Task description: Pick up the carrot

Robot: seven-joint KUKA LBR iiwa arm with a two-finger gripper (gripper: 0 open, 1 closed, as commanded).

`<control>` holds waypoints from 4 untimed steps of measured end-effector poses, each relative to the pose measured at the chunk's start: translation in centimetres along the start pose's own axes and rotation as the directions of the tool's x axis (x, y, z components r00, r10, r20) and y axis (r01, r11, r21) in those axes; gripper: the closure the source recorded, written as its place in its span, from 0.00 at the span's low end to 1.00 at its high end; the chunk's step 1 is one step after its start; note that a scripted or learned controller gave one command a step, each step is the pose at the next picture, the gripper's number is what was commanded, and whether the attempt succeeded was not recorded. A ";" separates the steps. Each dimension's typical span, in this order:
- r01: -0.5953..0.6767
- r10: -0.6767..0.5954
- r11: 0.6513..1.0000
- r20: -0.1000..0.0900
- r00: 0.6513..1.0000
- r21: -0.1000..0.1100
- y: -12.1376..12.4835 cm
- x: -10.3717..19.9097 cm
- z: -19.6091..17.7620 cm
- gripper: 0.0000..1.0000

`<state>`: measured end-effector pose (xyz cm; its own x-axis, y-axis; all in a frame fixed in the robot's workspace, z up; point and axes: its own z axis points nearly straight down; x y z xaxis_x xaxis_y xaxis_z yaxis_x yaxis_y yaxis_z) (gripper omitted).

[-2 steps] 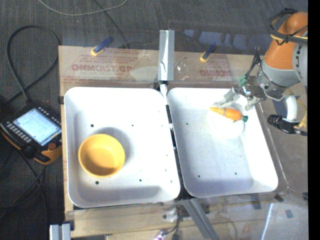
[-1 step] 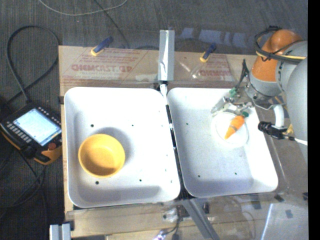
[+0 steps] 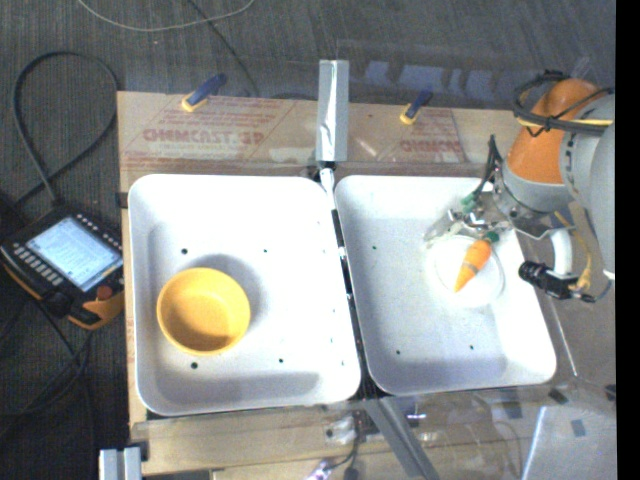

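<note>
1. In the right bin (image 3: 400, 363), toward its far right corner, the carrot (image 3: 473, 264) lies on the white floor inside a faint round patch that I cannot identify.
2. The carrot's long axis runs at a slant: the leafy top points toward the bin's far right corner, the narrow tip toward the near edge and slightly left.
3. The gripper (image 3: 478, 218) sits directly over the carrot's leafy end, at the far right part of the same bin, with the arm (image 3: 560, 138) coming in over the bin's right rim.
4. Whether the gripper is spread or closed cannot be made out; the tool end is a tangle of dark and pale parts merging with the carrot's green top. The carrot looks to be resting on the bin floor, so I would not call it held.
5. The relation that matters: the carrot's body extends away from the gripper toward the near edge, so the gripper is above the top end, not the middle. My judgement is that a firm grasp would need a small shift along that slanted axis toward the orange body, with the closing direction set across it.
6. The left bin (image 3: 150, 198) holds a yellow bowl (image 3: 204, 311) near its near left corner, well apart from the work.
</note>
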<state>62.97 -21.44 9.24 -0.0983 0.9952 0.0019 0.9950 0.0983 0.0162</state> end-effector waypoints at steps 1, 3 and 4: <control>-0.007 0.007 1.000 -0.002 1.000 -0.002 -7.2 0.6 -0.3 0.00; 0.320 -0.319 0.948 0.014 0.948 -0.007 -13.5 0.7 -1.2 1.00; 0.247 -0.247 0.969 -0.003 0.969 0.016 -12.5 9.7 -9.3 1.00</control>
<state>49.46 -13.01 18.33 -0.3412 0.9400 0.0008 0.9400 0.3412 -0.0004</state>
